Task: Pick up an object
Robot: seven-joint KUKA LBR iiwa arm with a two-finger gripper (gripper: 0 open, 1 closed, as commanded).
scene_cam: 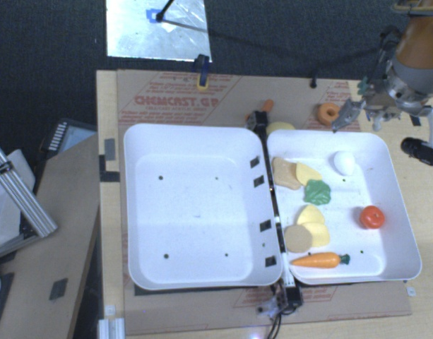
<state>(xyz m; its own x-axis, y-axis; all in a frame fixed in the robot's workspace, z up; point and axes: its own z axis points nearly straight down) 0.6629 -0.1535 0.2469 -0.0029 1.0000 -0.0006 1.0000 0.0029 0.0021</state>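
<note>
Camera view. The right bin (396,189) carries the whole load; the left bin (195,203) beside it is a plain, shallow white tray with a smooth moulded floor and small dark spots. No single target is named, so any piece in the right bin would serve.

Contents, by clock face from that bin's centre:
- white egg (344,163) at 1 o'clock — smooth, rounded, standing apart from the rest, in my judgement the easiest to reach.
- tan slice (286,173) and yellow wedge (307,173) at 10 o'clock, touching, flat.
- green leafy piece (317,191) near the centre, crinkled in outline.
- red tomato (371,217) at 4 o'clock, glossy and round.
- round tan disc (298,238) with a yellow piece (312,217) against it at 7 o'clock.
- orange carrot (316,260) at 6 o'clock, long and tapered, lying along the near wall.

All look like hard plastic play food.

Outside the bin, a brown ring-shaped doughnut (328,113) lies on the cardboard at 12 o'clock.

The gripper (359,111) hangs over the bin's far rim at about 1 o'clock, just beside the doughnut. Nothing sits between its fingers; whether they are spread or closed I cannot tell.
</note>
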